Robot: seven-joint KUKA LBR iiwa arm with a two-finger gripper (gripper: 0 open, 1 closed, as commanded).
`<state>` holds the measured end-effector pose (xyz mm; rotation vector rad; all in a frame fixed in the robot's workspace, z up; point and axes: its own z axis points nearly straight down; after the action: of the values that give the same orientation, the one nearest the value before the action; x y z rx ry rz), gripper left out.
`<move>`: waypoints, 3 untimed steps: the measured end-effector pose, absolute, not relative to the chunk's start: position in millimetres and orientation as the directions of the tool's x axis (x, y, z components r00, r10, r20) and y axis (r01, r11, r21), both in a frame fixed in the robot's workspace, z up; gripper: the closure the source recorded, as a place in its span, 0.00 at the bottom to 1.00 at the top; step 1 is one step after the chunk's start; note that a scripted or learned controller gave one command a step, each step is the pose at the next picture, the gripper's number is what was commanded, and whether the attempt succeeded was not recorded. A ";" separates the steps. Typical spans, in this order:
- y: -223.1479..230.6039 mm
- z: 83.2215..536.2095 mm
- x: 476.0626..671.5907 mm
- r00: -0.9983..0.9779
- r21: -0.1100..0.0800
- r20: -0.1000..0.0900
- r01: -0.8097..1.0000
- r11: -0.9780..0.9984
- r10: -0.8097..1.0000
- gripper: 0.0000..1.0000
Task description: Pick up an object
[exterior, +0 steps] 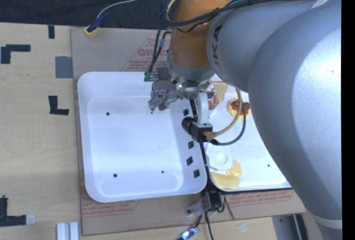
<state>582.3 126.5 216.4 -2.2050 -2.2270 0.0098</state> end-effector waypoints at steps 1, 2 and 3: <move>191.5 196.9 597.0 -0.008 -0.003 0.001 1.000 0.008 1.000 1.00; 198.1 296.8 578.0 -0.005 0.006 0.003 1.000 0.005 1.000 1.00; 233.4 182.4 546.6 -0.005 -0.014 -0.004 1.000 0.005 1.000 1.00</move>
<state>546.6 233.4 182.4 -2.2107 -2.2222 0.0194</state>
